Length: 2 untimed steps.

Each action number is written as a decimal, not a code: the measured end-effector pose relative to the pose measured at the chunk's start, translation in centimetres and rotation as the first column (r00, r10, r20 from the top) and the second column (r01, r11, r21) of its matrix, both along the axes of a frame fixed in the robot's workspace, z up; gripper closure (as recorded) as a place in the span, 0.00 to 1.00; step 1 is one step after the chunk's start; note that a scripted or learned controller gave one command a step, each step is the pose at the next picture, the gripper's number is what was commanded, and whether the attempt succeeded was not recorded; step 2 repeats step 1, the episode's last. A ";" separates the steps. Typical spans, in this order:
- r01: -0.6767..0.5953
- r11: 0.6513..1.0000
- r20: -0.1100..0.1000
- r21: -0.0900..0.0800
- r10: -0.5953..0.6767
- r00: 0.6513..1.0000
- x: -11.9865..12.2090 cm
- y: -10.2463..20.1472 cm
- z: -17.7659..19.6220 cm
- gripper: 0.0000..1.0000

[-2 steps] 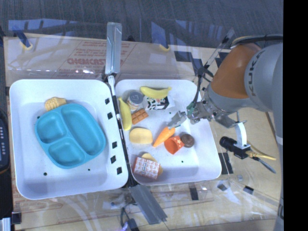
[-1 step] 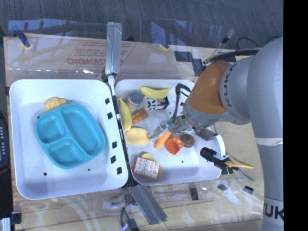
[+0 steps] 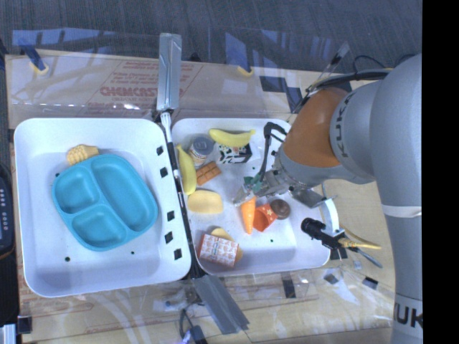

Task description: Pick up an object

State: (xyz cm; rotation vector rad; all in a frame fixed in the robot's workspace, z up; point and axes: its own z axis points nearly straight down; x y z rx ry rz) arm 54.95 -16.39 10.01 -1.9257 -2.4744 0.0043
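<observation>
The arm [image 3: 373, 135] is reaching in from the right and bending down over the right bin [image 3: 308, 260], where nearly all the toy food is lying. Its hand [image 3: 259, 185] is sitting low among the things near the middle of that bin, just above the orange carrot [image 3: 247, 216] and the red piece [image 3: 264, 217] beside it, so I am guessing one of those two is the target. From where I am standing I cannot tell how the hand is set, or whether anything is caught in it; the wrist is covering too much.

The rest is lying loose and crowded: a banana [image 3: 231, 135] near the far wall, a second banana [image 3: 186, 170] along the divider, a pale lemon-like piece [image 3: 204, 202], a small can [image 3: 201, 148] and a wrapped block [image 3: 218, 249] near the front edge. The left bin [image 3: 36, 264] is carrying a blue divided plate [image 3: 104, 201] with a yellow corn-like toy [image 3: 81, 153] at its far corner, well apart from the hand.

With things packed this tightly, a neighbour could get nudged during the lift.
</observation>
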 end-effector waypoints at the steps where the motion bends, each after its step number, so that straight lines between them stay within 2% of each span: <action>1: -0.013 1.000 0.010 -0.001 0.013 1.000 3.6 3.8 10.1 1.00; 2: -0.013 1.000 0.010 -0.001 0.013 1.000 3.6 3.8 10.1 1.00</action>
